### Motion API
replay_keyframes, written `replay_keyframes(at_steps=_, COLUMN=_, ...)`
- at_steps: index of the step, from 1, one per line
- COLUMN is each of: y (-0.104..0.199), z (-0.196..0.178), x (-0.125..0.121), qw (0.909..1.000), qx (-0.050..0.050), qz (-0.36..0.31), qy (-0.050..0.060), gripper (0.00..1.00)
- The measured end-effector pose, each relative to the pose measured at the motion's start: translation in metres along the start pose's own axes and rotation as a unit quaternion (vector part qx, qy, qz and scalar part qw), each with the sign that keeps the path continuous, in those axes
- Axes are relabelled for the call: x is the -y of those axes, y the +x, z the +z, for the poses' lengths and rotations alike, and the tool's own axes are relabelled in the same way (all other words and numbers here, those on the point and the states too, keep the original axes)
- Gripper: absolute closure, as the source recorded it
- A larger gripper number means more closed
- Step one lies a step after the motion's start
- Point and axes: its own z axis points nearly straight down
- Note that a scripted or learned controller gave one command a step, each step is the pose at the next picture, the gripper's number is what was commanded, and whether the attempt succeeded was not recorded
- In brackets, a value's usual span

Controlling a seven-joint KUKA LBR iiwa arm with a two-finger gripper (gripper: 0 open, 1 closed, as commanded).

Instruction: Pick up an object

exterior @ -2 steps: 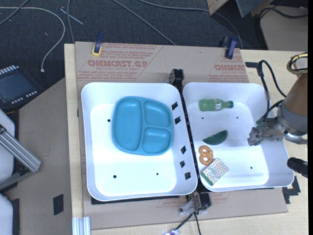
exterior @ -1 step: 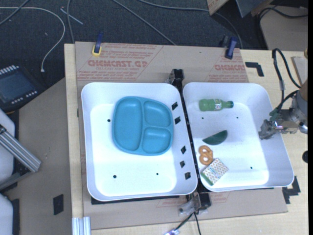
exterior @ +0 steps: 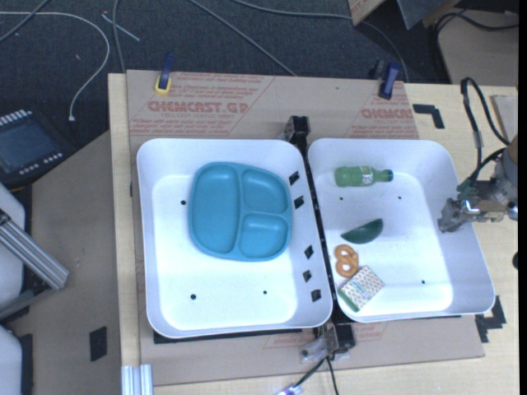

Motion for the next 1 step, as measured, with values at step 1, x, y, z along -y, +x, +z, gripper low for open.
replay_keyframes(at_steps=1, y=0.0472, z=0.0071, x=-0.0187, qw=1.0, qx=-0.002, qz=-0.003, qy=0.001, gripper=1.0)
